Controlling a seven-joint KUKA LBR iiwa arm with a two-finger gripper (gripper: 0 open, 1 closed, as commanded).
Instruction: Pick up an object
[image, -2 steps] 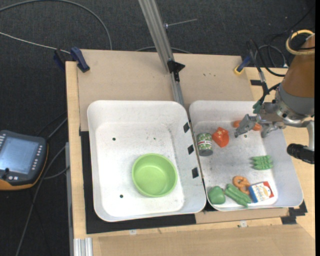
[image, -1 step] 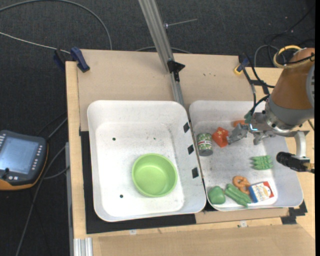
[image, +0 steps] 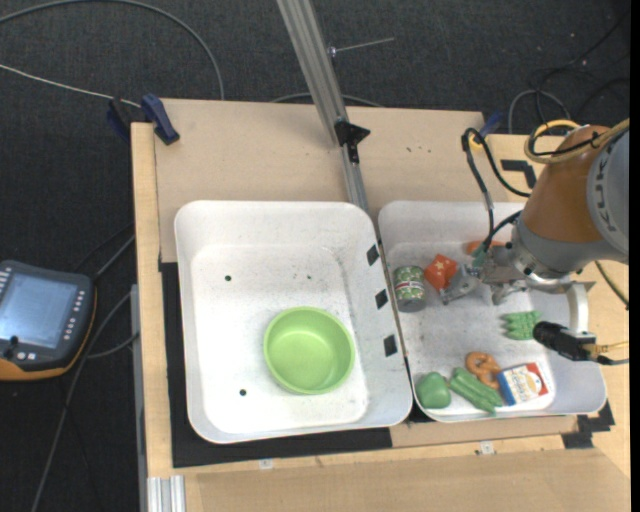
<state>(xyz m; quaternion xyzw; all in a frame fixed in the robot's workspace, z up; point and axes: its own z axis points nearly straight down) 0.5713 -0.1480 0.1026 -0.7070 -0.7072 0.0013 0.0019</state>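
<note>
Since the claw (image: 462, 290) hangs low with fingers apart, gripping nothing, you'd go for the red block (image: 440, 271) just left of it: light, rigid, pinch its flat sides

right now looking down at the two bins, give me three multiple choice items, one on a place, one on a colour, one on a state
1. Where is the bowl?
A. left bin
B. right bin
C. on the bench outside both bins

2. What colour is the bowl?
A. red
B. light green
C. blue

3. How does the bowl sit?
A. upside down
B. on its side
C. upright, opening up

Answers:
1. A: it rests on the floor of the left bin, away from the hand.
2. B: rim and inside are light green.
3. C: its hollow inside faces the camera.
</note>
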